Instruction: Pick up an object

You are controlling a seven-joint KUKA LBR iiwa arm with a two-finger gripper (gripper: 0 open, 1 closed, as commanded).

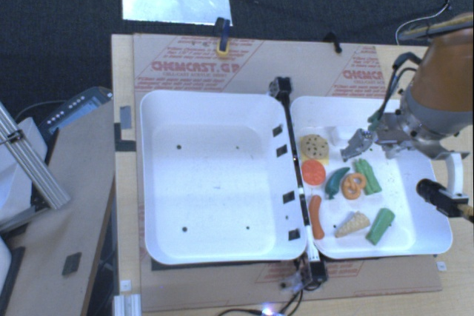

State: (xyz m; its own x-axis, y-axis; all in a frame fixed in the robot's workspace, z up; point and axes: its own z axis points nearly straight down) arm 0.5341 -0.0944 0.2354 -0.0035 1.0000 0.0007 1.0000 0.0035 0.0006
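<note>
My gripper [354, 146] hangs over the right bin [426, 237], reaching in from the right. It sits just above and left of a green bean-like piece [368, 175] and an orange pretzel [352, 186]. Nearby lie a dark green pepper [337, 181], a red tomato [313, 173], a speckled cookie [315, 147], an orange sausage shape [316, 216], a tan cone [352, 224] and a green cylinder [380, 226]. I see nothing held in the gripper.
The left bin [215, 115] stands beside the right one, with a black clipped divider [294, 166] between them. The arm's orange band [444, 78] looms over the right bin's far corner. A small white item [331, 135] lies near the cookie.
</note>
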